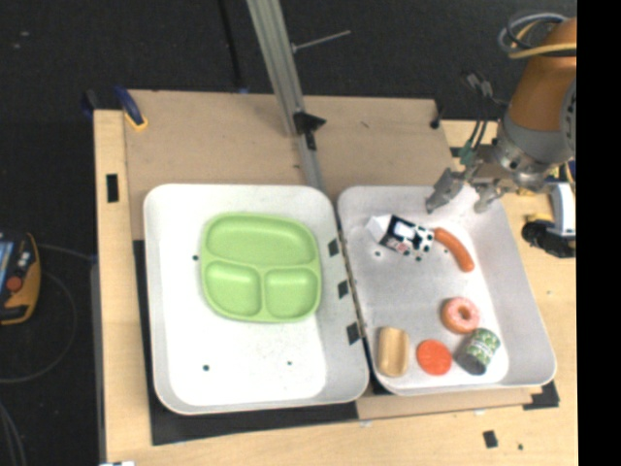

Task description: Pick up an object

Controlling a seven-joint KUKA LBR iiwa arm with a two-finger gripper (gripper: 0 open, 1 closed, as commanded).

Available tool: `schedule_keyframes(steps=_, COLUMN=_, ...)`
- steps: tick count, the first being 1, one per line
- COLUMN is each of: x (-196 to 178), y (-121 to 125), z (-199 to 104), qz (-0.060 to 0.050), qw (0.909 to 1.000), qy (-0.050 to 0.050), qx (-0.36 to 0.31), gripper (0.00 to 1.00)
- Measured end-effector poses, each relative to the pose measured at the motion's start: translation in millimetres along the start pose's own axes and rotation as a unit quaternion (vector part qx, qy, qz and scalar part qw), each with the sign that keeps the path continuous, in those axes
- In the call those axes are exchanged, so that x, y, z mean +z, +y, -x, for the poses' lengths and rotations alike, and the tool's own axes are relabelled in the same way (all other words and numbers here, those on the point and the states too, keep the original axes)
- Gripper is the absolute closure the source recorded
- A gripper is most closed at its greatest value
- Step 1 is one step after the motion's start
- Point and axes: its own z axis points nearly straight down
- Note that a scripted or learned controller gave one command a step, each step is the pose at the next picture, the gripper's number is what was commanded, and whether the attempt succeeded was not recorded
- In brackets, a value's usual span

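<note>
My gripper (pixel 462 196) hangs over the far edge of the right bin (pixel 519 289), its two fingers spread apart with nothing between them. Just below it lie a black-and-white spotted toy (pixel 403 236) and an orange sausage (pixel 454 248). Further toward the front of that bin sit a pink doughnut (pixel 460 315), a tan bread piece (pixel 391 350), a red-orange round piece (pixel 435 357) and a dark green can (pixel 476 349).
The left bin (pixel 175 357) holds a green divided plate (pixel 260 266). A grey metal post (pixel 284 76) rises behind the gap between the bins. The wooden bench (pixel 194 134) surrounds both bins.
</note>
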Motion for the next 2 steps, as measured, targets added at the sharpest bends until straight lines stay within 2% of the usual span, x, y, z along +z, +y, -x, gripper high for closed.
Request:
schedule_keyframes(steps=1, x=57.8, y=-8.7, z=3.6, qz=-0.002, qw=1.0000, qy=0.000, qx=0.000, gripper=0.00)
schedule_keyframes(steps=2, x=79.6, y=-2.0, z=5.9, qz=0.011, qw=0.9999, qy=-0.003, qx=-0.002, gripper=0.00)
